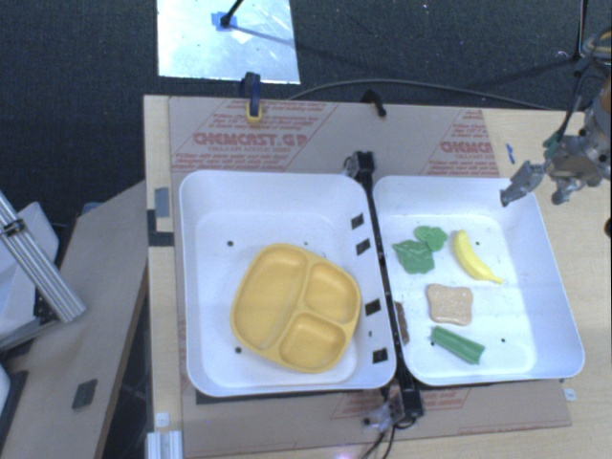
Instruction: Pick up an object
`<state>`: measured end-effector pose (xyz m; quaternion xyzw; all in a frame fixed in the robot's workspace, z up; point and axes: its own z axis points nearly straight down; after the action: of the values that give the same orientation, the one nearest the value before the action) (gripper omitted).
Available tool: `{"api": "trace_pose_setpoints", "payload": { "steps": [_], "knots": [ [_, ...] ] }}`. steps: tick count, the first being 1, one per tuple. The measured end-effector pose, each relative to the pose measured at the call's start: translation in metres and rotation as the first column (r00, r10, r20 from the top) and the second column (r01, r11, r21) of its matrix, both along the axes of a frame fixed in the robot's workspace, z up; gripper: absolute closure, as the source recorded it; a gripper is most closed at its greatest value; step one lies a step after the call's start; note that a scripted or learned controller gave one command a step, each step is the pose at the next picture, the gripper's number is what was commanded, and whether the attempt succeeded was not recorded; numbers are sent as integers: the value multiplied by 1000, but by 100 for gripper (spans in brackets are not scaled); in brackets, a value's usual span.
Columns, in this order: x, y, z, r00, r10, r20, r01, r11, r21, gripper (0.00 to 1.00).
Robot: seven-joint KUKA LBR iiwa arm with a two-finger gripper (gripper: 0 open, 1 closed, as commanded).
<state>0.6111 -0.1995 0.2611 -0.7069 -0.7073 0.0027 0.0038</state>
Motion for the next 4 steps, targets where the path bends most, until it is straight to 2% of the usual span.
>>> {"api": "trace_pose_setpoints", "payload": {
  "steps": [1,3,4],
  "knots": [
    [2,1,7,1000,3,11,-3,1000,-3,0],
    [-7,-4,-87,1000,1,9,-1,1000,-2,0],
    [-11,2,-148,1000,1,7,-1,1000,-1,0]
  ]
}}
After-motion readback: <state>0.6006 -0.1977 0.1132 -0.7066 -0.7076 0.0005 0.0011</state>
